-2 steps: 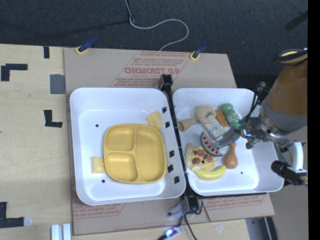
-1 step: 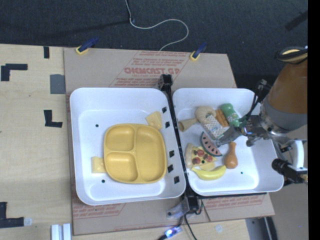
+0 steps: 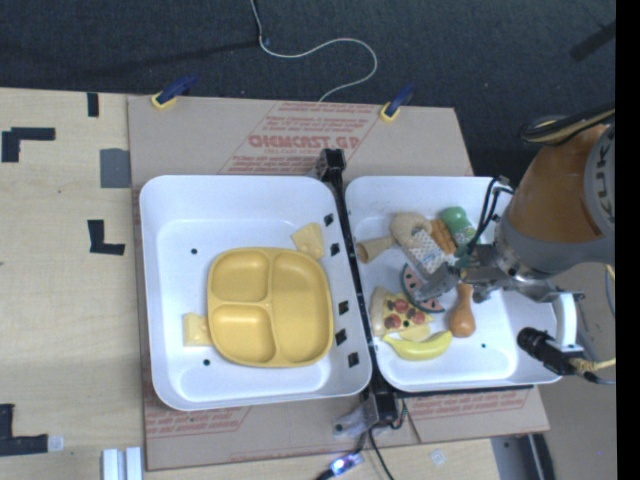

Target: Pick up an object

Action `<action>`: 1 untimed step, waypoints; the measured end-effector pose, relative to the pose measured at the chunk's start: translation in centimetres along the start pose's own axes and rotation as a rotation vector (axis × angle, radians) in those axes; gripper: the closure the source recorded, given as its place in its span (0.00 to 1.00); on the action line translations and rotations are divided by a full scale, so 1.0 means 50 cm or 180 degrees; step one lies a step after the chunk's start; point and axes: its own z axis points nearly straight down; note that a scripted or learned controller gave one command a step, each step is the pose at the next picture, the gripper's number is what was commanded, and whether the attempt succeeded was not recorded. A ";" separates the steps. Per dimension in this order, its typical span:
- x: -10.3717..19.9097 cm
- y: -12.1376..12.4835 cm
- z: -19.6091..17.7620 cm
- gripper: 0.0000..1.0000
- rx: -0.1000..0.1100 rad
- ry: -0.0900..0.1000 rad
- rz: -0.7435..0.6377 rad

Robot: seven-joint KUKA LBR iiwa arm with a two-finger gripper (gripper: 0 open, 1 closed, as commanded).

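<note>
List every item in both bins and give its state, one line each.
yellow divided plate: flat, upright, in the left bin.
pale yellow pieces: lying loose beside the plate.
banana: lying flat in the right bin.
pizza slice: lying flat, next to the banana.
green item: lying near the far wall.
tool: low over the right bin's pile.

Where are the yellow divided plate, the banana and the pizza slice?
yellow divided plate (image 3: 270, 306): camera view, on the ridge where its three compartments meet.
banana (image 3: 420, 346): camera view, middle of its curved body.
pizza slice (image 3: 395, 313): camera view, on its topped face.
</note>
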 end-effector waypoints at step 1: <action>0.004 0.003 0.088 0.00 0.0005 0.0001 0.0001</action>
